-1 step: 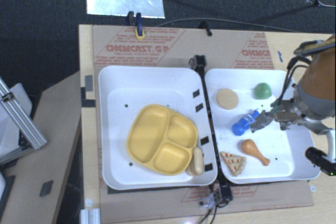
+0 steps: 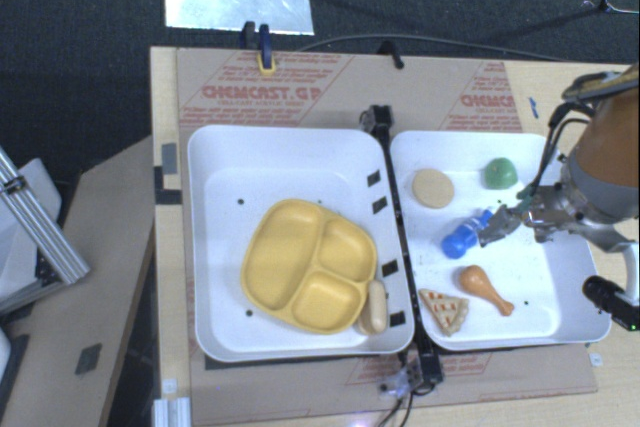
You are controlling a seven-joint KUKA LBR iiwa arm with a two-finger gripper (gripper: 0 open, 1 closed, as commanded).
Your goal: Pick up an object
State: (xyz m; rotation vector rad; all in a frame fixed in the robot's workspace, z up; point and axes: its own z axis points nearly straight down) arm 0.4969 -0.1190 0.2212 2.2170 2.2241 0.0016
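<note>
Two shallow white bins sit side by side on the tabletop, split by a black divider, the landmark here. Left of the divider, the left bin holds one yellow sectioned plate and one pale bread roll touching the plate's right rim, just beside the divider. Right of the divider, the right bin holds five things: one tan round cookie, one pizza slice, one blue toy bottle, one drumstick and one green ball. The gripper reaches toward the divider, its fingers at the blue toy bottle's right end; whether they pinch it I cannot tell
</note>
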